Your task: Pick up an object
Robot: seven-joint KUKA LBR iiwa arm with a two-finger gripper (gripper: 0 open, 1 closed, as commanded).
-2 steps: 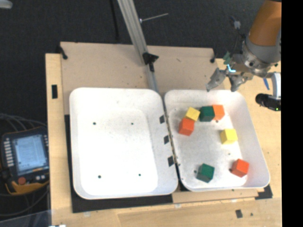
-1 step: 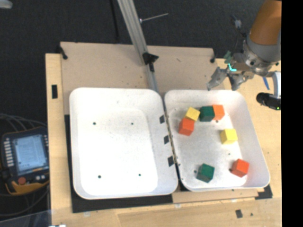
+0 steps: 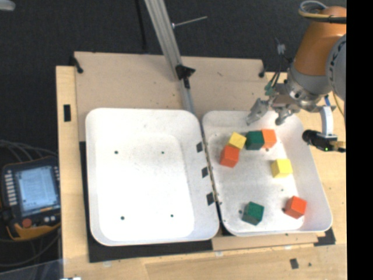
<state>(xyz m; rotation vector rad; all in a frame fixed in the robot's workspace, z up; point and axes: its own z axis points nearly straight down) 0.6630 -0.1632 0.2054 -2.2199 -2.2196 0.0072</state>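
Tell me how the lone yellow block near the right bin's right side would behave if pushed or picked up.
The yellow block looks like a stiff cube with flat faces, so it would probably slide, not roll. It seems small and likely light. It stands apart from the other blocks in the right bin, so the claw, whose two fingers look spread, should get around it easily.

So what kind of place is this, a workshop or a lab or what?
Most likely a robotics lab set up for grasping trials. A robot arm with a pincer hangs over two white bins, one holding coloured blocks, and a control handset sits beside the bench.
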